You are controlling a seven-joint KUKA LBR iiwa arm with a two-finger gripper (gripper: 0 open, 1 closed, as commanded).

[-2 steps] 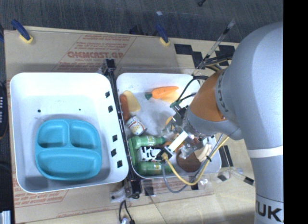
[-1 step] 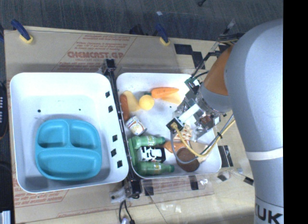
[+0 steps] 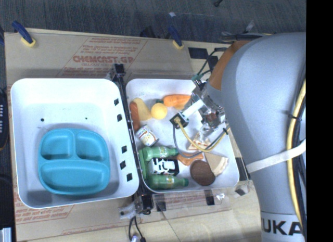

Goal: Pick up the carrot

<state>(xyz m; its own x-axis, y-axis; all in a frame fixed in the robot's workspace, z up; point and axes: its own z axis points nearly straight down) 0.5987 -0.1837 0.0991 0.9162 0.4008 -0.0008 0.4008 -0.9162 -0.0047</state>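
Note:
The carrot (image 3: pixel 177 100) is orange and lies on its side near the back wall of the right bin (image 3: pixel 156 87). My gripper (image 3: pixel 209 117) hangs over the right side of that bin, just right of and slightly nearer than the carrot's thick end. Cables and the grey arm hide much of it. Nothing can be seen held in it.
In the right bin lie a yellow ball (image 3: pixel 159 111), a sausage (image 3: pixel 136 112), a small jar (image 3: pixel 147 136), a green bottle (image 3: pixel 161 167), a brown round piece (image 3: pixel 202 173) and a pale wedge (image 3: pixel 217 163). The left bin (image 3: pixel 31 95) bears a blue divided plate (image 3: pixel 74 160).

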